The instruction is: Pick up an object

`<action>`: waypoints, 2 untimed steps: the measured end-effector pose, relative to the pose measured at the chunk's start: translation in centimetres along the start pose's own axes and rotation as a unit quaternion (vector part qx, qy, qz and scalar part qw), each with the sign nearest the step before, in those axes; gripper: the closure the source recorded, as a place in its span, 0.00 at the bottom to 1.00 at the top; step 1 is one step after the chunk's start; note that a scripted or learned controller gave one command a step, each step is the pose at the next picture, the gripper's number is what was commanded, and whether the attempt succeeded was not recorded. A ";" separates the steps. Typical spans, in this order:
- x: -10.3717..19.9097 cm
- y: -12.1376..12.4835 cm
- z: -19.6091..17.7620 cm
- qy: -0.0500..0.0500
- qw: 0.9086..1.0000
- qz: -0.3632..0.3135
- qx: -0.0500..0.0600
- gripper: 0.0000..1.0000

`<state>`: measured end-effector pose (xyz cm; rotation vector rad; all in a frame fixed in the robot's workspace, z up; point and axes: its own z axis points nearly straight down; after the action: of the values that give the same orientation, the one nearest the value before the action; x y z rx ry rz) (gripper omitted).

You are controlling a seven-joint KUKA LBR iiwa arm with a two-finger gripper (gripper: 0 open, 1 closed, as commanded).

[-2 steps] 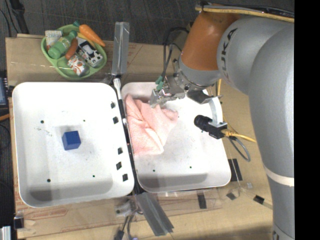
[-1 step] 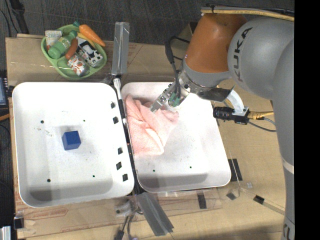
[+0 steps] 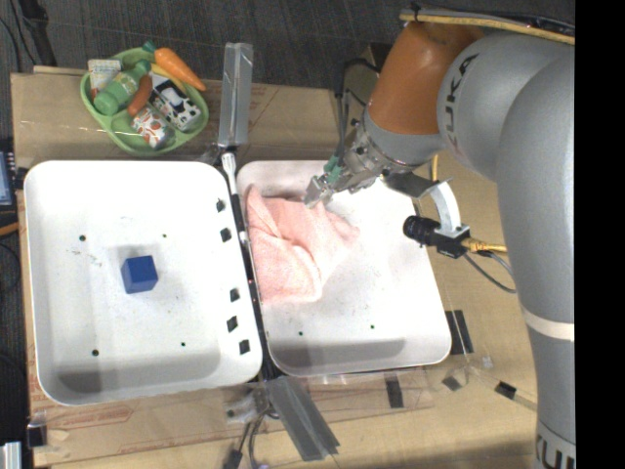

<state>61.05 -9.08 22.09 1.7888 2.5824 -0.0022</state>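
The arm (image 3: 508,115) hides the right bin's (image 3: 410,345) upper right corner, and the hand's (image 3: 322,191) fingers are too small to tell.

Two white bins (image 3: 59,262) on the surface (image 3: 293,106). One blue cube (image 3: 140,274) in the left bin. One pink cloth (image 3: 291,247) in the right bin. One green bowl (image 3: 117,135) of assorted toy foods.

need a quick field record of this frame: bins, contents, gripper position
left bin: one blue cube
right bin: crumpled pink cloth, along its left side
gripper: over the right bin's far edge, at the cloth's upper corner
grasp: cannot tell
off-bin: green bowl of toy food, beyond the left bin
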 end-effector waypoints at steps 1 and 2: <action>0.0 0.0 -0.9 0.000 1.000 -0.002 0.001 1.00; 0.0 0.0 -0.9 0.000 1.000 -0.002 0.001 0.00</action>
<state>61.08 -9.06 23.04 1.7833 2.5871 -0.0042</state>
